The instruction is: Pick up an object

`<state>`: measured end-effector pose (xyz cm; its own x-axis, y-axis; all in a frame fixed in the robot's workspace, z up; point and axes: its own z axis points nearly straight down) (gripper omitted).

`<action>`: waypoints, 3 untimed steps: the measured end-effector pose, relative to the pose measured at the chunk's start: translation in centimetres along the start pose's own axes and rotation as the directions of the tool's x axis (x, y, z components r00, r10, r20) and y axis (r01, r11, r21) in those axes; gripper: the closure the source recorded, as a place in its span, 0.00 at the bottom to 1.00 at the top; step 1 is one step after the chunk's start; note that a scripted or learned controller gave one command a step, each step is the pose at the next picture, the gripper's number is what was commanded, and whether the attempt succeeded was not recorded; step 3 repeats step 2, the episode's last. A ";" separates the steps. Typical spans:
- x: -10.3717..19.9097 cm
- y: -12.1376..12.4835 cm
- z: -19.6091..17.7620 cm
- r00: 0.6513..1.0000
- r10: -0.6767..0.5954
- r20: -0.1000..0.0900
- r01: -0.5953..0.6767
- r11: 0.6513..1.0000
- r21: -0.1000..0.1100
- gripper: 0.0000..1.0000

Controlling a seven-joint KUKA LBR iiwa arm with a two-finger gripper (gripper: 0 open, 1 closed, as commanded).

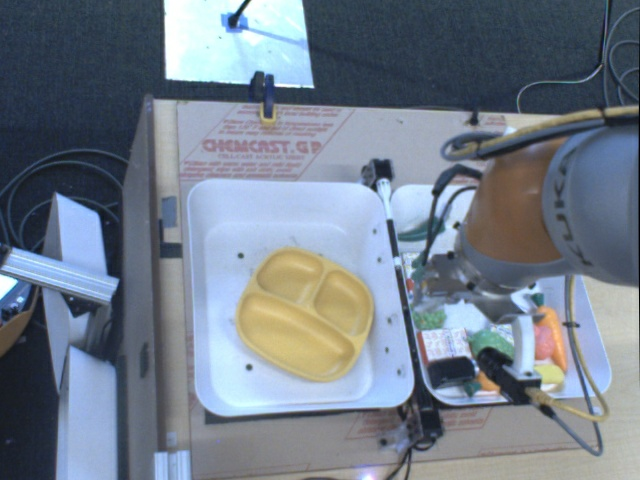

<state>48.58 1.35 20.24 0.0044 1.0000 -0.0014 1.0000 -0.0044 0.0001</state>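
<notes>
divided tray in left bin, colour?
Yellow; the divided tray shows plainly in the camera view.

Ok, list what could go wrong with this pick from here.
1. The right bin is crowded: small items lie packed together under the arm, so the grasp may catch two things or slip off.
2. The arm hides much of that bin from the camera, so a missed grasp could pass unnoticed.
3. A loose cable trails over the bin's front edge and might snag.
</notes>
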 end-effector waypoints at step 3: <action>-5.4 0.1 1.8 1.000 -0.005 -0.002 0.005 1.000 -0.001 0.00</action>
